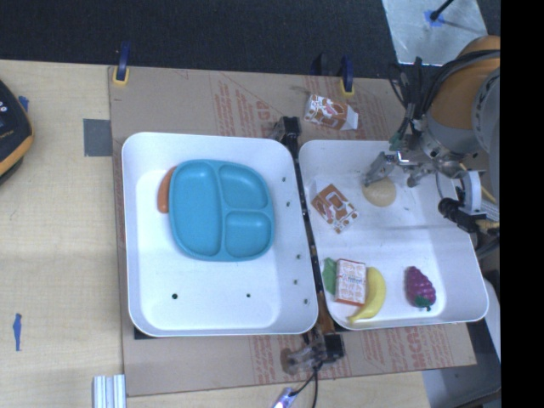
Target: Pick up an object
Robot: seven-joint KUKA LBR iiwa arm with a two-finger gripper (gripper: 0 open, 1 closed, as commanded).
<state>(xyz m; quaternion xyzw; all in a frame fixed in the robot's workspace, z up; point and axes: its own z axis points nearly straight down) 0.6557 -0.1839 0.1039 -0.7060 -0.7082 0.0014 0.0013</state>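
Bins sit side by side on a cardboard sheet (pixel 212 100) laid over the counter (pixel 51 253). In the left bin (pixel 144 304) lies a blue divided plate (pixel 223 210), with an orange object (pixel 162 191) half tucked beneath its left edge. In the right bin (pixel 450 253), near the far wall, the grey arm with its orange band (pixel 476 66) reaches in from the right, and the hand (pixel 393 167) hangs just above a pale round object (pixel 380 194), perhaps a potato or bread roll. Whether its fingers are spread or closed cannot be told from this angle, and nothing is visibly held between them. Left of the round object lies a small brown-and-white packet (pixel 333 207). Along the near wall of the right bin rest a green item (pixel 329 275), a red-and-white packet (pixel 350 280) lying over a banana (pixel 371 300), and, apart to the right, a purple bunch of grapes (pixel 419 286). Another brown-and-white packet (pixel 331 112) lies on the cardboard beyond the right bin
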